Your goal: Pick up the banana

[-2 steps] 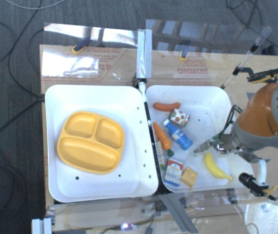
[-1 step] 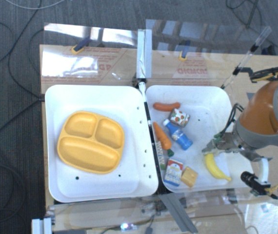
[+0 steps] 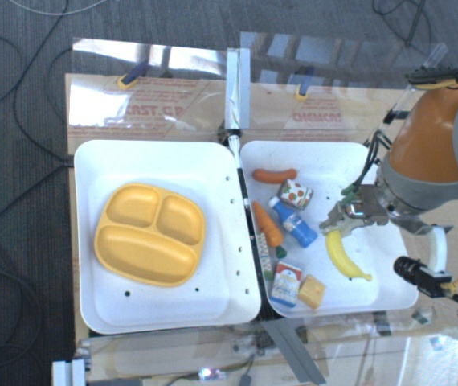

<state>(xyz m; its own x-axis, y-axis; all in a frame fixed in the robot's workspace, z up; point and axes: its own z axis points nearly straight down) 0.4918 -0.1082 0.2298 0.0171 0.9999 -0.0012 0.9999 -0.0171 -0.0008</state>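
My claw over the banana in the right bin

I hang my claw [image 3: 348,218] low at the right of the frame, just above the upper end of the banana [image 3: 344,256], because that stem end is what I judge easiest to pinch; whether it is wide or narrow I cannot tell. The banana lies flat on the right bin [image 3: 390,296] floor, running down-right from below the claw, apart from the blue bottle [image 3: 293,223] and carrot [image 3: 267,225] to its left. The yellow tray [image 3: 149,233] sits in the left bin [image 3: 92,296].
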